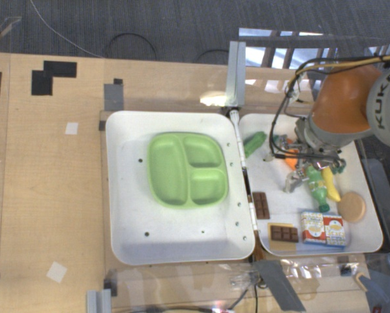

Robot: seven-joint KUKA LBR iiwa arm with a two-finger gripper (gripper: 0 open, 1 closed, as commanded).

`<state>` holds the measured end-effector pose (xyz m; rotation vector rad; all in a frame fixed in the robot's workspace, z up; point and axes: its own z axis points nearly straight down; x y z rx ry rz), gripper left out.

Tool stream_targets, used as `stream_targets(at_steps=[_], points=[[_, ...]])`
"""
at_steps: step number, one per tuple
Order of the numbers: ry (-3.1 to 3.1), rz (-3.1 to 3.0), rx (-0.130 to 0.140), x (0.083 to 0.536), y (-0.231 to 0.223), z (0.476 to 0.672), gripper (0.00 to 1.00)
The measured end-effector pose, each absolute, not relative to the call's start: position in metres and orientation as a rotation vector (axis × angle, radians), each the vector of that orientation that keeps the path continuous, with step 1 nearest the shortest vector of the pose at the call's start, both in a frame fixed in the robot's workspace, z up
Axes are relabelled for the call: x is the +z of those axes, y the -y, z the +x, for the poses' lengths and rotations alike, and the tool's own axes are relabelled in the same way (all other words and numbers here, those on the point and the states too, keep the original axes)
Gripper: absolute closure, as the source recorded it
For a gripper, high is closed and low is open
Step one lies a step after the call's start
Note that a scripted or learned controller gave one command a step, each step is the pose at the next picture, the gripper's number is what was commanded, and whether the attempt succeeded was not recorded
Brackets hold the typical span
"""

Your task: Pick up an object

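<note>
Lowered into the right bin (371, 237), the gripper (304, 177); whether spread or closed cannot be told. Crowded about it: green bottle (318, 189) and yellow piece (330, 184) just beside, green block (254, 142) near the divider, chocolate bars (261, 205) (283, 233), printed carton (323, 229), tan disc (352, 207). In the left bin (117, 194), a green divided plate (186, 169).
</note>
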<state>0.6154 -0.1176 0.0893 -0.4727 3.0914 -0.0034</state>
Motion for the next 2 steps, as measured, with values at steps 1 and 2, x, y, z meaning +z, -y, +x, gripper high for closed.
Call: stream_targets(at_steps=[1,2], points=[[-3.089,-0.492,-0.004,0.089,0.125,0.616,0.0],[-3.082,-0.53,-0.004,0.089,0.14,0.607,0.0]])
